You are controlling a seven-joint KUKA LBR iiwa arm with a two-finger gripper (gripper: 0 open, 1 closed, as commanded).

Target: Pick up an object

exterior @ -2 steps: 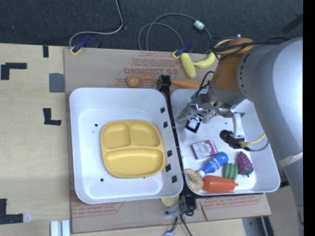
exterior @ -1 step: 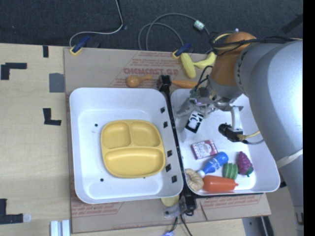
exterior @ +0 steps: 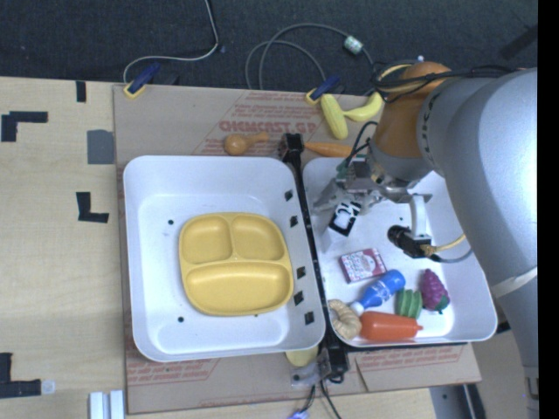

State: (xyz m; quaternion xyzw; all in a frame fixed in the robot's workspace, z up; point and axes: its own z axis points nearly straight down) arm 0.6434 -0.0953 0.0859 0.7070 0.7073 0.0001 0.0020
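1. The gripper (exterior: 345, 209) is low in the right bin (exterior: 467, 321), near the wall between the two bins; I cannot tell if it is open or closed.
2. Toys lie along the near side of this bin: a red box (exterior: 362, 264), a blue bottle (exterior: 381, 290), a carrot (exterior: 389, 326), a green pepper (exterior: 408, 303) and purple grapes (exterior: 434, 290).
3. The left bin (exterior: 148, 234) holds a yellow divided plate (exterior: 235, 262).
4. A banana (exterior: 349, 112) lies on the cardboard behind the bins.

We see a robot lab: a big grey arm (exterior: 489, 147), loose cables (exterior: 288, 46), and white bins (exterior: 140, 234) on a cardboard-covered tabletop (exterior: 192, 120).
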